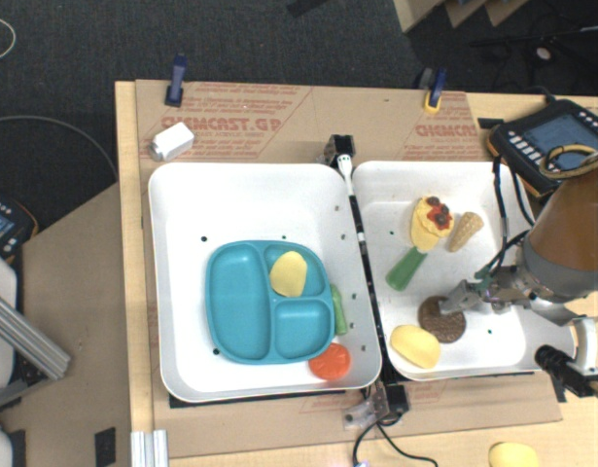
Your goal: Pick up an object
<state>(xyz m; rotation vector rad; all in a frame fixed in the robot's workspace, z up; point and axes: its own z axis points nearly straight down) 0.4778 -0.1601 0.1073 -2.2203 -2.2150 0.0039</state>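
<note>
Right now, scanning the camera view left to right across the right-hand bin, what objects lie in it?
green-handled piece → yellow lemon-shaped object → brown disc → tan ridged piece, with the gripper reaching in from the right just above the disc.

The arm (pixel 571 236) was a thick rounded cylinder, its upper section orange-brown and blurred, giving way below to a band of smooth grey. From the grey section a cluster of metal fittings and dark parts led to the tool (pixel 456 302), which was slim, grey and metallic. Thin dark cables ran alongside the arm's near side. No screws or markings could be made out on it.
</note>
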